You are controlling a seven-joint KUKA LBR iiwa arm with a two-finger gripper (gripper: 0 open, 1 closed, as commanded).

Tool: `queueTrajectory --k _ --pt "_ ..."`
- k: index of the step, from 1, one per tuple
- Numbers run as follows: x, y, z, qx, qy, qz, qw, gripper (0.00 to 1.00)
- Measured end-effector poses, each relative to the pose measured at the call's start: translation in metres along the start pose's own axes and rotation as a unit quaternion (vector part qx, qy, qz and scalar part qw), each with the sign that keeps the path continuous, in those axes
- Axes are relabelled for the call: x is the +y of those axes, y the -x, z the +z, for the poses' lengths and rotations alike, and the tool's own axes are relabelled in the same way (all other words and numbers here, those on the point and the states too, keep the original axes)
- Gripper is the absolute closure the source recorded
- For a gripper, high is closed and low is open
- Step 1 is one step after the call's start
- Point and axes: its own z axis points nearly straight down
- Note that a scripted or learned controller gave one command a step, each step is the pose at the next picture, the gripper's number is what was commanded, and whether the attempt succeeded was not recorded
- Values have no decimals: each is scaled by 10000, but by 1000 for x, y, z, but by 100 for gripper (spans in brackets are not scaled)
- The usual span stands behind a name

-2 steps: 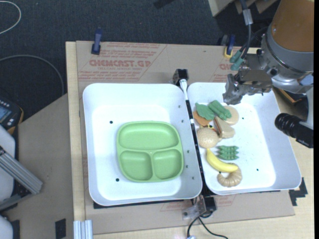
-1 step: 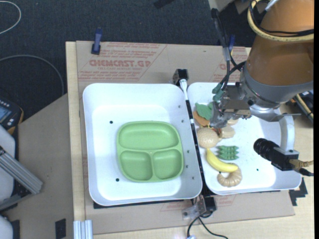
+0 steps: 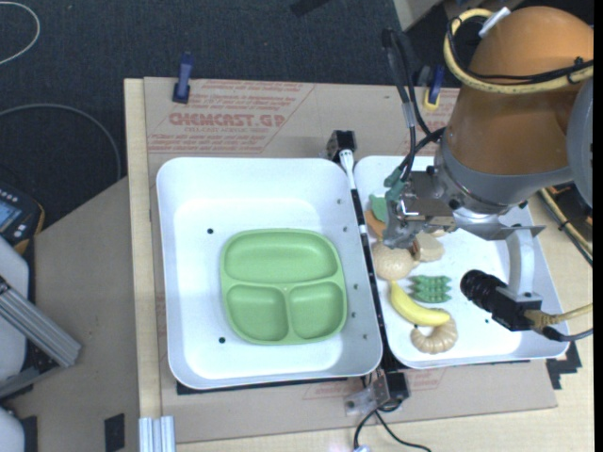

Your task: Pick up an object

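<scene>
Dark blue-grey carpet (image 3: pixel 85 55) surrounds a bench topped with brown cardboard (image 3: pixel 226 121); thin white cable (image 3: pixel 28 26) loops across the floor.

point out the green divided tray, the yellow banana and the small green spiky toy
green plastic divided tray (image 3: pixel 281 285), camera view, on the ridge between its compartments
yellow toy banana (image 3: pixel 415 309), camera view, on the middle of its curve
small green spiky toy (image 3: pixel 432 288), camera view, on its centre
</scene>
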Motion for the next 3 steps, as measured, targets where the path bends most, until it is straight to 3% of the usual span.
queueTrajectory --k 1,2,3 --pt "1 -41 -52 8 61 -20 10000 100" --pt "-1 39 55 -17 -31 55 10000 100" --pt "-1 18 110 2 -19 5 10000 100"
